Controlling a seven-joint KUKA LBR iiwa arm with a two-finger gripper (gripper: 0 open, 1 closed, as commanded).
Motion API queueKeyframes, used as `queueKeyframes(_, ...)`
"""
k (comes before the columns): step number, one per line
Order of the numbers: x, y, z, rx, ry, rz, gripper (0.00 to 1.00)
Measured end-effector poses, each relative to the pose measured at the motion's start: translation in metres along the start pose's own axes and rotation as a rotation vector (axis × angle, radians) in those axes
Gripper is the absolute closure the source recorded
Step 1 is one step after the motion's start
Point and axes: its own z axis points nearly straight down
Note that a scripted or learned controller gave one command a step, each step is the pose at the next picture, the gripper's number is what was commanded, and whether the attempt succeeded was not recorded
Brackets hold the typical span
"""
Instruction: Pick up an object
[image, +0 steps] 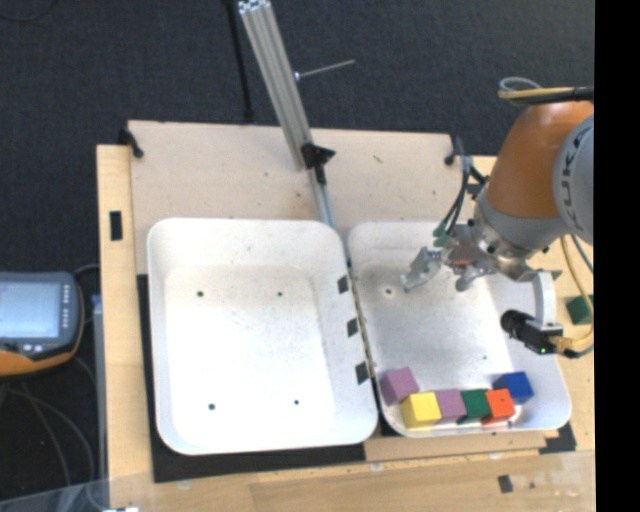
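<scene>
The arm (540, 170) comes in from the right, its orange band over the far right corner of the right bin (400, 260). Below the wrist the gripper (442, 272) hangs over the far half of that bin, well away from the blocks. Its two fingers (420, 268) look spread apart, one angled out toward the divider between the bins and the other nearer the wrist, with nothing between them that I can see.

All the blocks sit along the near edge of the right bin. A purple block (399, 382) lies closest to the divider, a little farther from the near rim than the others. Just beside it, toward the near rim, is a yellow block (421, 408). Next along the row comes a second purple block (450, 403), touching or nearly touching the yellow one. After that a green block (474, 403) and an orange block (499, 405) sit tight together. A blue block (514, 385) rests by the near right corner, just behind the orange one.

The left bin (250, 330) lies alongside, its floor speckled with dark flecks. A slanted metal rail (285, 90) rises from the far side of the bench (230, 170), between the two bins. Off the bench's left edge sits a handheld control pendant (38, 315) with a grey screen.
</scene>
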Motion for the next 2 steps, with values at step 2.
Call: queueKeyframes(2,-0.08,-0.036,-0.171,-0.004,-0.006,0.0,0.0)
